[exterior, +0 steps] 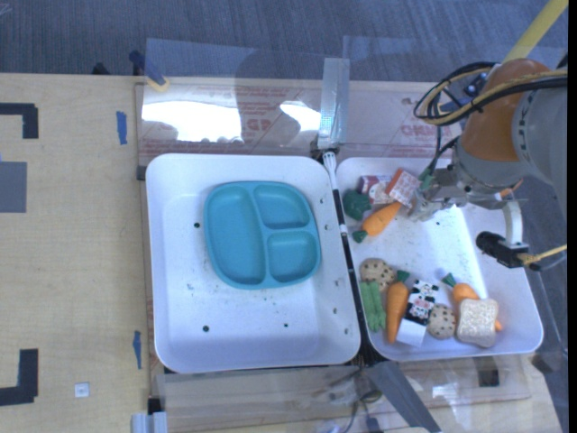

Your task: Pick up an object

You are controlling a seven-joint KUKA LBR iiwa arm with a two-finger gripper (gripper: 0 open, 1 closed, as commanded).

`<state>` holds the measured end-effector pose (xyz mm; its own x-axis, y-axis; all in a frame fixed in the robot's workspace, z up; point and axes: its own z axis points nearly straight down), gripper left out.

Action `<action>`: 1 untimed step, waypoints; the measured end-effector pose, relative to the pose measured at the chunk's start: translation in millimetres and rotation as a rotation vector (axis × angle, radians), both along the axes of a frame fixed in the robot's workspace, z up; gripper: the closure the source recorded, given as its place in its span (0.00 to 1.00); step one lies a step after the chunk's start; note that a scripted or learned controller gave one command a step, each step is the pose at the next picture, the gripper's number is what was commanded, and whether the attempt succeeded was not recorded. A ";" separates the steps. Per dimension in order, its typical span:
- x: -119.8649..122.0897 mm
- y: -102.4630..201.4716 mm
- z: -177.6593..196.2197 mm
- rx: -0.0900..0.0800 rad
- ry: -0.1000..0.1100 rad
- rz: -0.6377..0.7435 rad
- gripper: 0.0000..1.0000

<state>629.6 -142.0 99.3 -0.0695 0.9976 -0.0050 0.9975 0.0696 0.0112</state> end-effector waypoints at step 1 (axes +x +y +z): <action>-0.3 0.3 -0.9 0.000 0.002 0.000 0.00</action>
